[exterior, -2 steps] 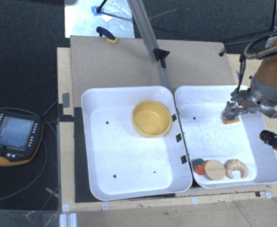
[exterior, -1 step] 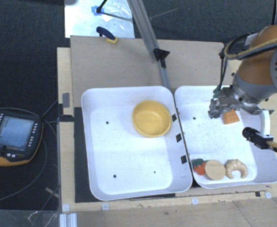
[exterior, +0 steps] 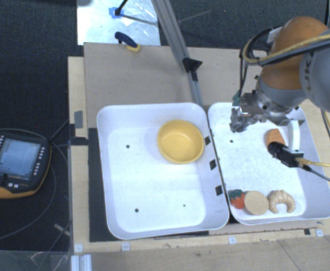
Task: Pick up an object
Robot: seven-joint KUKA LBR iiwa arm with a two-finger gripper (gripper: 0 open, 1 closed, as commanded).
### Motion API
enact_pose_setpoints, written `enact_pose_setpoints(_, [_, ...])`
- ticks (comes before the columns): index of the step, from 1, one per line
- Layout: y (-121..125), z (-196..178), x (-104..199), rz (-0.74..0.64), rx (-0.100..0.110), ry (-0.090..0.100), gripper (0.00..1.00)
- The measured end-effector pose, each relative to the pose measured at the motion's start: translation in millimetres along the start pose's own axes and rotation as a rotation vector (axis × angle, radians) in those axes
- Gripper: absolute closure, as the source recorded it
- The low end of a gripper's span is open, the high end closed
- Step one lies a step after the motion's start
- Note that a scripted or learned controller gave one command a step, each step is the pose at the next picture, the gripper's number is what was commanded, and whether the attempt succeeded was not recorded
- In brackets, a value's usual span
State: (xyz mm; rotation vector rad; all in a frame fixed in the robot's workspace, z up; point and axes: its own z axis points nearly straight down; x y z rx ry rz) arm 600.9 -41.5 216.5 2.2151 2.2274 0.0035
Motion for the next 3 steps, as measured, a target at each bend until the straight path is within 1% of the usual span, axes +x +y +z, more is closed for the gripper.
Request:
enact_pose_setpoints(1, [8.6, 3.7, 46.5, 0.001, 0.001, 0.000, 1.00])
enact_pose_setpoints(2, [25.2, 1.8, 86.3, 0.002, 0.001, 0.000, 1.00])
enact_pose_setpoints(3, [39.7, 6.7, 135.4, 0.001, 0.002, 0.000, 1.00])
